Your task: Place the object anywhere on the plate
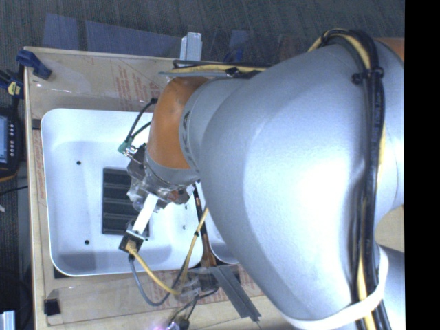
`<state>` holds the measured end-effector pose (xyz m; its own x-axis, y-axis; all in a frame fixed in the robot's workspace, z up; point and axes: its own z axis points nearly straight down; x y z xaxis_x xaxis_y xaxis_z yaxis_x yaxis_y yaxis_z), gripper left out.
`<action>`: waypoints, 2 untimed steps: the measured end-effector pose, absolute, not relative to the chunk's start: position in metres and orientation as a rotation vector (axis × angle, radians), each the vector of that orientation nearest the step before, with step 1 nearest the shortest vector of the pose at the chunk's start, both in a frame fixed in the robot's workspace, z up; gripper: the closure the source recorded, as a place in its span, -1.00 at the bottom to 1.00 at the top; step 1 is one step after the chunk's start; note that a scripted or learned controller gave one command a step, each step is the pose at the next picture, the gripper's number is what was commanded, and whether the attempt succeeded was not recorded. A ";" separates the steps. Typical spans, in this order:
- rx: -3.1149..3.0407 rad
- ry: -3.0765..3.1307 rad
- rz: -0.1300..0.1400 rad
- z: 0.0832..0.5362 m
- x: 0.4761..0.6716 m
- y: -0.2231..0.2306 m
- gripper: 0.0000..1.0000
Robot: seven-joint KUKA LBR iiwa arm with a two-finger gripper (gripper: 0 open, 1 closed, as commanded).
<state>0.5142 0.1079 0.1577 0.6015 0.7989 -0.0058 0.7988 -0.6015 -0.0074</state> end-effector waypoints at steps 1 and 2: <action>-3.075 -0.635 0.005 0.193 0.503 0.070 1.00; -3.098 -0.532 0.009 0.151 0.534 0.108 1.00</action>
